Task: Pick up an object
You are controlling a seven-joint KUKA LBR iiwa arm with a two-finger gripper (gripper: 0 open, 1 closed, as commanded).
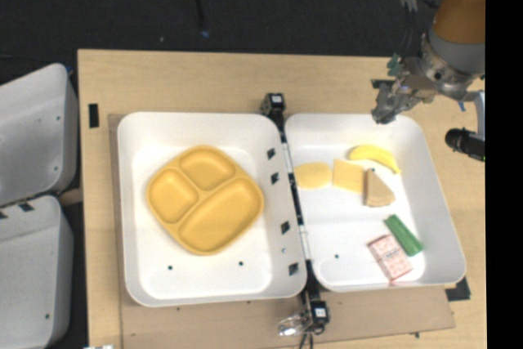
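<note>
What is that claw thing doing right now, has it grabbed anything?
Gripper: over the far right corner of the right bin, above the banana, with nothing seen in it; open or closed cannot be told.

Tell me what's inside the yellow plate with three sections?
Nothing can be seen in the yellow plate; all three sections look bare. It lies in the left bin, and whatever is under the plate is covered.

A single fixed camera looks down at a slant from above the desk, framing both white bins side by side.
</note>
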